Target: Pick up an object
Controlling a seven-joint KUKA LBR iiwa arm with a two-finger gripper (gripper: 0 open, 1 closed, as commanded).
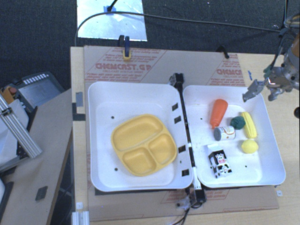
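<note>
Two white bins sit side by side on the bench, and I'll place everything from the orange carrot [218,112], which lies tilted in the upper middle of the right bin [269,170]. Just below the carrot's lower end lies a small can [224,133] on its side, and touching that can on the right is a dark green lump [238,122]. Further right of the carrot lies a yellow corn cob [249,124], with a yellow lemon [250,146] just under it. Well below the carrot, a small black-and-white carton [219,163] rests near the bin's front. Far to the carrot's left, in the left bin [101,97], lies a yellow divided plate [143,144].

The gripper [261,91] hangs up and to the right of the carrot, over the right bin's back rim. Its two fingers [250,92] look spread apart, though the view there is a bit blurred, and nothing sits between them.
</note>
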